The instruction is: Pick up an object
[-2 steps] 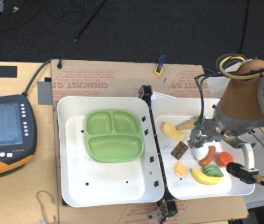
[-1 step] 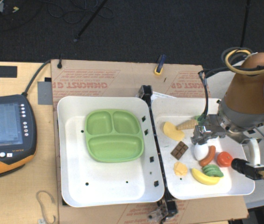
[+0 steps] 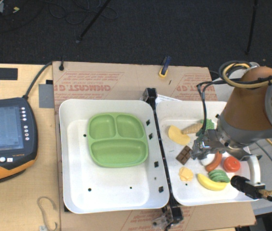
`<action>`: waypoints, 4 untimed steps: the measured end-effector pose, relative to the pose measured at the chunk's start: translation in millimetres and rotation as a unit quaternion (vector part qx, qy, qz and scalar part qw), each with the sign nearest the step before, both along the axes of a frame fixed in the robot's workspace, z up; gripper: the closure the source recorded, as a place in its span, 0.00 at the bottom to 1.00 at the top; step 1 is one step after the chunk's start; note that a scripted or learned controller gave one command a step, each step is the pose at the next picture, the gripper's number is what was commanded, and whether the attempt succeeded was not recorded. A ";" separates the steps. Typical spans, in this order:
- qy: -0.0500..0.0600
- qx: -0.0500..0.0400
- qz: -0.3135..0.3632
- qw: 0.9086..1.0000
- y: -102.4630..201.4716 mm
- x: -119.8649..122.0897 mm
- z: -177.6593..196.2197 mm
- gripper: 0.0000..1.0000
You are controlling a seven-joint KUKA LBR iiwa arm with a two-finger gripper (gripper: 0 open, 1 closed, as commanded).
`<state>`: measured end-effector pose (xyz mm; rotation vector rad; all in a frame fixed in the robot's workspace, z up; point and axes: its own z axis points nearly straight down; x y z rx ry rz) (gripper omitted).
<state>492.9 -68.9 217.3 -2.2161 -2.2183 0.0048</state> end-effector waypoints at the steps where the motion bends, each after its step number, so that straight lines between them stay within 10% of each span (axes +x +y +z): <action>1: -0.003 -0.001 0.000 1.000 -4.4 0.5 20.7 1.00; 4: -0.002 -0.001 0.000 1.000 5.4 2.6 10.9 1.00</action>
